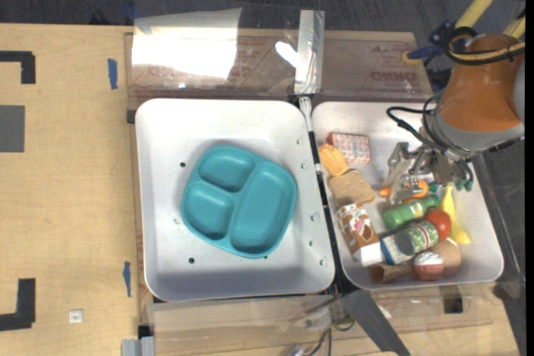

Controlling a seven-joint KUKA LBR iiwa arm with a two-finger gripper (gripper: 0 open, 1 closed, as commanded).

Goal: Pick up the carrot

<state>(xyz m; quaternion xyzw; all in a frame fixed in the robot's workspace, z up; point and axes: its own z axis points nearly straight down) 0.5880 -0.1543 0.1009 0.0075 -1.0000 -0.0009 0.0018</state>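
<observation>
Lower right of the frame, toys crowd the right bin [488, 267] — further up, the gripper [409, 179] sits low over the carrot [395, 193], an orange sliver. Fingers look spread; possibly touching, not lifted yet.

Even overhead light, moderately bright; strong glare on clear panel [188, 46] (upper middle); soft shadows; slight overall blur, low resolution.

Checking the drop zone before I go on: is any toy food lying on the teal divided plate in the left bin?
No, the teal plate shows bare compartments, and the toy food, carrot included, lies in the right bin.
</observation>
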